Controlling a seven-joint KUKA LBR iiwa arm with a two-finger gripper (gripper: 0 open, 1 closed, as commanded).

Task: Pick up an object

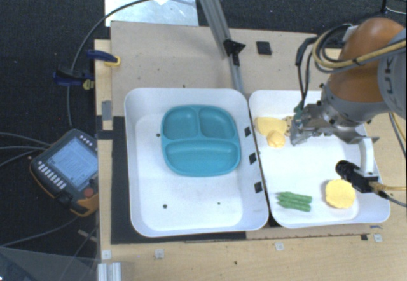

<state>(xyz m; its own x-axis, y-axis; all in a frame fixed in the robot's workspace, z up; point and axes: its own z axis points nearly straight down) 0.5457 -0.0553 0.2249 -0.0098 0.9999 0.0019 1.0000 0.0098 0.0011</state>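
In the right bin [318, 219] lie three things: a pale yellow lumpy piece [270, 128] near the bin's upper left, a green bean-like piece [294, 201] near the front, and a round yellow piece [339, 194] at the front right. My gripper [297, 135] hangs low over the right bin, just right of the pale yellow piece and close to it. Nothing shows between the fingers, and their state is hidden by the wrist above them.
The left bin [146, 210] holds a teal divided plate [200, 140]. A grey pole [213, 6] slants down to the bench behind the bins. A handheld pendant [67, 168] and cables lie off the bench at the left.
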